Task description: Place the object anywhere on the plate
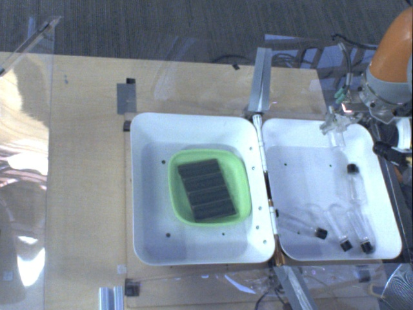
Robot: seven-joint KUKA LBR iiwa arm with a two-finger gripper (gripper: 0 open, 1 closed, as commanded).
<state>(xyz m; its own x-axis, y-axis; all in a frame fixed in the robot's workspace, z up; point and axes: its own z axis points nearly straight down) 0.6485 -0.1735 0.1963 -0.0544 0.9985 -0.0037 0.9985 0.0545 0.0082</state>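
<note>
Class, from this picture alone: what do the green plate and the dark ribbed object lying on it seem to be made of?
Green plate: probably plastic, uniform lime colour, smooth with a soft sheen and rounded moulded rim. Dark ribbed object: matte dark grey, perhaps rubber or foam; parallel ridges and no glare suggest this, but the look leaves it open.

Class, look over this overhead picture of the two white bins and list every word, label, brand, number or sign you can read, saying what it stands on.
None: no text can be read anywhere in this picture.
The dark ridged block on the green plate bears only plain ridges.
The clear tubes with black caps in the right bin show no labels.
The arm's orange band and the gripper carry no legible marking.
</note>
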